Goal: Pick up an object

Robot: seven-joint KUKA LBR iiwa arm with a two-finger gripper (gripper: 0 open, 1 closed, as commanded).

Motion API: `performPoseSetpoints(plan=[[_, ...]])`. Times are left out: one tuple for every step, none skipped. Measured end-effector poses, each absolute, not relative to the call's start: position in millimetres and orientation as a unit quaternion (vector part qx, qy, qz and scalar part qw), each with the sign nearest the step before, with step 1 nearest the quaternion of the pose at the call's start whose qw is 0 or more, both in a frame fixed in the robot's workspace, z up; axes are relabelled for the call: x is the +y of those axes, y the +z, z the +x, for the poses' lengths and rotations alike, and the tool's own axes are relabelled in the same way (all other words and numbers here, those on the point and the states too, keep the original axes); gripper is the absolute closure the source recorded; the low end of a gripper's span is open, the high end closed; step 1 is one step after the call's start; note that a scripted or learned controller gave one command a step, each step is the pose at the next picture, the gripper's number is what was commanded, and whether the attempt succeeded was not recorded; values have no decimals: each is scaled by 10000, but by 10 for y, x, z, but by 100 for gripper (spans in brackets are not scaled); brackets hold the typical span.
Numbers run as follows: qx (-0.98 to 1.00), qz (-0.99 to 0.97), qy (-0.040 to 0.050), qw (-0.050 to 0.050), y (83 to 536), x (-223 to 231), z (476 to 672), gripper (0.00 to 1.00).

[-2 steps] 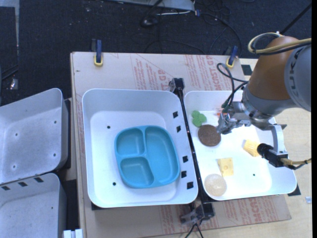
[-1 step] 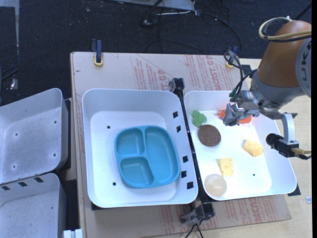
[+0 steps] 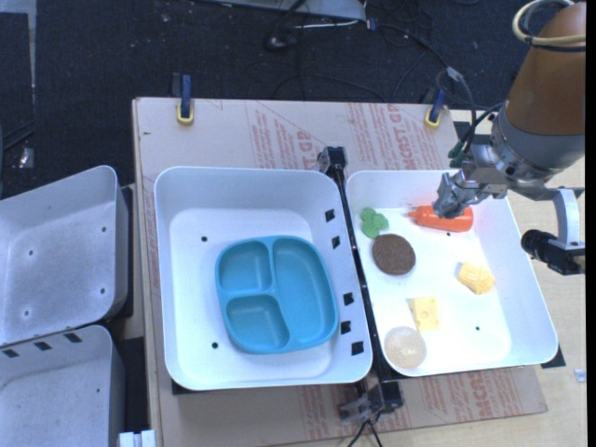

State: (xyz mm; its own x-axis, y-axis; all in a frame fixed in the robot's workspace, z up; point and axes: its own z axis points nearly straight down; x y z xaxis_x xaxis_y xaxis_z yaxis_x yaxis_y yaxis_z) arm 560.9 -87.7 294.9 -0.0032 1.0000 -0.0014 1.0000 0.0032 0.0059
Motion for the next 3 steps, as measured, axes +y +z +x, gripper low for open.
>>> performPoseSetpoints(plan=[[7095, 7047, -1, -7, 2896, -411, 5528, 100], [7097, 7045, 0, -7, 2828, 34, 5533, 100], [7098, 7044, -9, -14, 2595, 533, 5574, 100]])
